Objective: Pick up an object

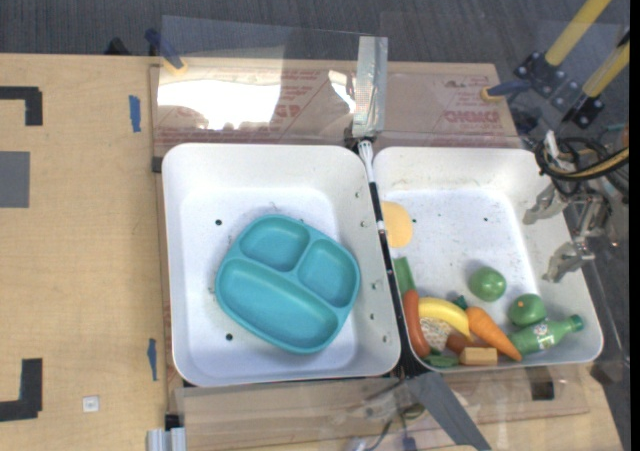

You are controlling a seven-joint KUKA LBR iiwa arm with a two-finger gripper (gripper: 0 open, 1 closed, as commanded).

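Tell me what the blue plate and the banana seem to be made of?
The blue plate looks like matte moulded plastic: even turquoise, rounded dividers. The banana looks like a glossy plastic toy, uniformly yellow; I can't be sure from here.

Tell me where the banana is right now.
The banana lies in the right bin, near its front edge, between the red sausage-like piece on its left and the carrot on its right.
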